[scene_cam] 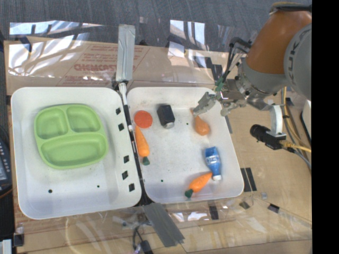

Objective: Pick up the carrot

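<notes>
There are two white bins on the desk. The left bin [26, 194] has a green plate [70, 135] with three parts in it. The right bin [175, 192] holds all the small things.

There are carrots in the right bin. One carrot [142, 144] lies right along the left wall of that bin, with its green end pointing to the near edge of the desk. A second carrot [198, 183] lies near the near edge of the bin, just beside a blue bottle [213, 162]. A short orange piece [201, 126] sits near the right wall and looks like a carrot too, but I am not sure.

The hand [212, 100] is by the far right corner of the right bin, just above the short orange piece. It is not holding anything. I cannot tell if it is released or clenched, because it is too blurry and small.

Here is what could go wrong. The hand could go for the wrong thing, because so many things are orange. The orange ball [143, 119] is round and could roll away if bumped. The carrot by the left wall is hard to grab, because the wall is in the way. The carrot near the bottle could slide, or the bottle could get pushed. The black block [166, 115] is well apart from the hand, so it is probably safe.
</notes>
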Tool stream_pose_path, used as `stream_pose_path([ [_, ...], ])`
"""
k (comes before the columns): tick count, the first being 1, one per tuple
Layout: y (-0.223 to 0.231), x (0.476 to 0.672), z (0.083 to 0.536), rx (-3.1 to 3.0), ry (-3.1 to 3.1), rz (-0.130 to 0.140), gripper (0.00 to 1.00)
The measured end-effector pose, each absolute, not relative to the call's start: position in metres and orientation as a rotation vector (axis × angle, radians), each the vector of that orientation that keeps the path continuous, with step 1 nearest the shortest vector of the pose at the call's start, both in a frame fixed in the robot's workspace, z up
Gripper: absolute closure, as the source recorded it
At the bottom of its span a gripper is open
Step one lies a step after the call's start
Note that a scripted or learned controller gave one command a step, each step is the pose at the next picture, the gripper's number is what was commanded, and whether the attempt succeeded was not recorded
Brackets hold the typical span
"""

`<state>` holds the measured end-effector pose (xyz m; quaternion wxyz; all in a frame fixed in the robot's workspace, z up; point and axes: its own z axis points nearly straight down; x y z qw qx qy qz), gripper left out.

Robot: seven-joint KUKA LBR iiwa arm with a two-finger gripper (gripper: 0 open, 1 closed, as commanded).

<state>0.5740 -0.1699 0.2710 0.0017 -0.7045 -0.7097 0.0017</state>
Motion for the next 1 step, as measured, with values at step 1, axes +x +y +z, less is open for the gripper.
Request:
stream_pose_path([
  [1, -0.1942, 0.5116, 0.2114, -2.255, -2.181, 0.005, 0.0],
])
